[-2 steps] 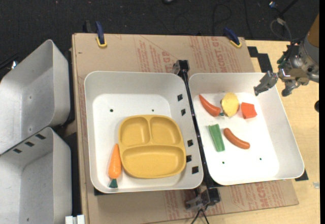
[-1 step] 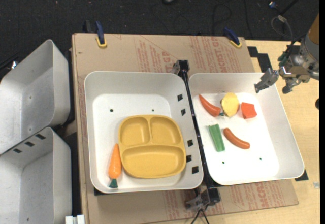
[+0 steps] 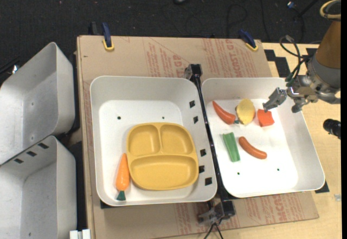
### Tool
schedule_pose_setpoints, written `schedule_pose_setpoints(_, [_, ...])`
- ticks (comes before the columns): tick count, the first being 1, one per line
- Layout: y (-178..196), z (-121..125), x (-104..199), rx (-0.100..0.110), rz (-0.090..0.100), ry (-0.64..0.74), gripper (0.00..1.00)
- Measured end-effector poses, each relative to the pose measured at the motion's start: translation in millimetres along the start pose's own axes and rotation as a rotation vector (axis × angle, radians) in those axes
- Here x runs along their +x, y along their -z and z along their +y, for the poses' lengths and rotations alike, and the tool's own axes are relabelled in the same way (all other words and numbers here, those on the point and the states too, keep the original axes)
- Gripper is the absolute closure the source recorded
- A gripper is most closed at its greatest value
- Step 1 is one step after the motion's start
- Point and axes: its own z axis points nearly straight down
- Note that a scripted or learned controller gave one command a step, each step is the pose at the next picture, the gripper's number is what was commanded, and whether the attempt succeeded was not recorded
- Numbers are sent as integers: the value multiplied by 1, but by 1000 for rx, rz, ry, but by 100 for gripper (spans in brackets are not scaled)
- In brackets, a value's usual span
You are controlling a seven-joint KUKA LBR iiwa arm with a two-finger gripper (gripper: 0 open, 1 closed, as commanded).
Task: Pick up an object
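Note:
The right bin (image 3: 303,178) holds a red pepper (image 3: 223,112), a yellow fruit (image 3: 245,111), a small orange-red block (image 3: 265,118), a green stick (image 3: 231,147) and an orange-red sausage (image 3: 252,147). My gripper (image 3: 286,102) hangs over the bin's upper right part, just up and right of the orange-red block. Its two fingers stand spread apart, open, with nothing between them. One fingertip (image 3: 272,101) is close above the block.
The left bin (image 3: 103,124) carries a yellow divided plate (image 3: 162,155) and a carrot (image 3: 123,174) lying by the plate's left side. A black divider (image 3: 203,124) runs between the bins. White containers (image 3: 32,124) stand off the bench to the left.

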Motion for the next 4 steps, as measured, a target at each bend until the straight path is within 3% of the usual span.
schedule_pose_setpoints(2, [-114,-10,9,0,1,0,0])
schedule_pose_setpoints(3, [-100,-7,9,-8,-2,1,100])
schedule_pose_setpoints(4, [-47,1,16,-12,-2,5,100])
